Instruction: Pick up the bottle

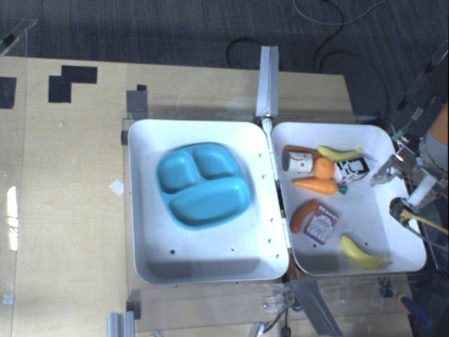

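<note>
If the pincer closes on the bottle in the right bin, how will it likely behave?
The bottle lies on its side, so it looks apt to roll if nudged. Its round, probably smooth body may slip between fingers. An orange and a carrot seem to sit against it, so they may shift when it lifts. The pincer is at the bin's right edge.

robotics lab, plywood bench [63,188], two white bins [140,209], loose cables [337,12] on dark carpet

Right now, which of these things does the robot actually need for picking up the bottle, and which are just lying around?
Needed for the job:
bottle, lying on its side in the right bin
gripper, at that bin's right edge

Just lying about:
carrot
two bananas
sausage
small packet
blue divided tray in the left bin
</note>
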Controlling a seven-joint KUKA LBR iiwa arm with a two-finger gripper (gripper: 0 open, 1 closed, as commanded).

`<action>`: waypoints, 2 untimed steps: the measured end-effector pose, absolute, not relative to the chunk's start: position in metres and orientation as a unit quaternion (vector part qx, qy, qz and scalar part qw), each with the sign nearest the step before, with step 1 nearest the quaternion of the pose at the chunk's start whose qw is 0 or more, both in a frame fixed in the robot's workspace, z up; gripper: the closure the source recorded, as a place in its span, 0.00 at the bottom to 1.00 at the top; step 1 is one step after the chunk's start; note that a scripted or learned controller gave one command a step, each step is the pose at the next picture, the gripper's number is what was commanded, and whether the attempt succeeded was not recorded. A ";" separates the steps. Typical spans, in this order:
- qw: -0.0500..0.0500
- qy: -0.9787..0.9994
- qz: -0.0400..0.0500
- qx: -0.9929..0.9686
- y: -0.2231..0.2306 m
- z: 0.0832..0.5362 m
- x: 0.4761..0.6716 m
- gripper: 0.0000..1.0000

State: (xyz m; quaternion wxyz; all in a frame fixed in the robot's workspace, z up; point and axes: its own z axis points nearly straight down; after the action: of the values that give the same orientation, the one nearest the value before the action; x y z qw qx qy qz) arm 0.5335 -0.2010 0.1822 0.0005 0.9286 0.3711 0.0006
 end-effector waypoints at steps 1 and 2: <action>0.000 0.327 0.000 0.945 -0.200 0.135 0.488 0.00; 0.001 0.245 0.001 0.970 -0.202 0.182 0.488 0.00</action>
State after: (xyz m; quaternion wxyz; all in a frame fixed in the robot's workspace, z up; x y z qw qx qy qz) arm 0.4880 -0.2022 0.1824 0.0006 0.9695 0.2449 0.0011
